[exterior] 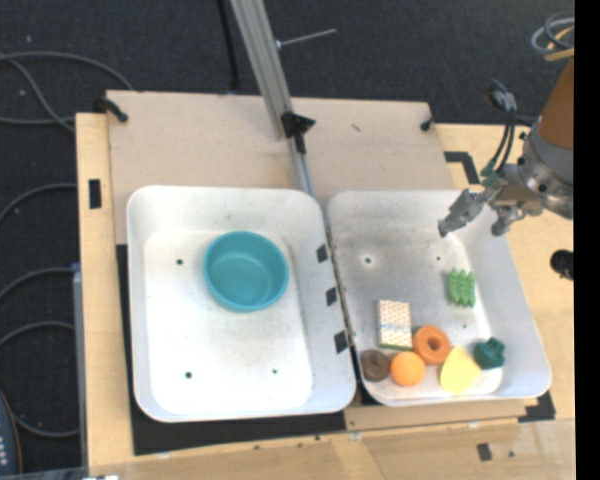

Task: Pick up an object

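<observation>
The gripper (477,217) is seen open and empty above the right bin (400,223); small toys are clustered at its near edge, a green block (461,287) farther.

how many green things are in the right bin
2. A light green block lies by itself toward the bin's right side. A darker green toy sits near the front right corner, beside the yellow fruit. Small ones could hide behind the clustered items.

bowl (245,270) in left bin (160,218)
</observation>
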`<state>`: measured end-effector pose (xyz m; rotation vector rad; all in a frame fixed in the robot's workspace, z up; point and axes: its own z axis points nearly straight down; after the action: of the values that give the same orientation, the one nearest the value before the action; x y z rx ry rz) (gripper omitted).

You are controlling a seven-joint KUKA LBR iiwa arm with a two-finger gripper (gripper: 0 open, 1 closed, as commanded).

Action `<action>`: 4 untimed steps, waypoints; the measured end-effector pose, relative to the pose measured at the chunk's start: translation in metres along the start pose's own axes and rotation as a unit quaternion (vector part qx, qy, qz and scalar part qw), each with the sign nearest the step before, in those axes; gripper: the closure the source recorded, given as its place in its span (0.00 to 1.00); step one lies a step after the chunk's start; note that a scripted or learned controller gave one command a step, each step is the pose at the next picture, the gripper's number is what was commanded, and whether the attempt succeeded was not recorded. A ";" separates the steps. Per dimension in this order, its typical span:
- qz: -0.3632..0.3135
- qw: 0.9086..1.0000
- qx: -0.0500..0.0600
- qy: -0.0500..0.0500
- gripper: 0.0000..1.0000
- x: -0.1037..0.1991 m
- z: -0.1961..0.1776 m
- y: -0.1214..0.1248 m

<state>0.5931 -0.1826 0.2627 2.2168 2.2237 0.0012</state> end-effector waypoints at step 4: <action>0.002 1.000 0.001 -0.001 0.00 -0.005 0.158 -0.002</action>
<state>0.5918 -0.1879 0.1048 2.2223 2.2194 -0.0038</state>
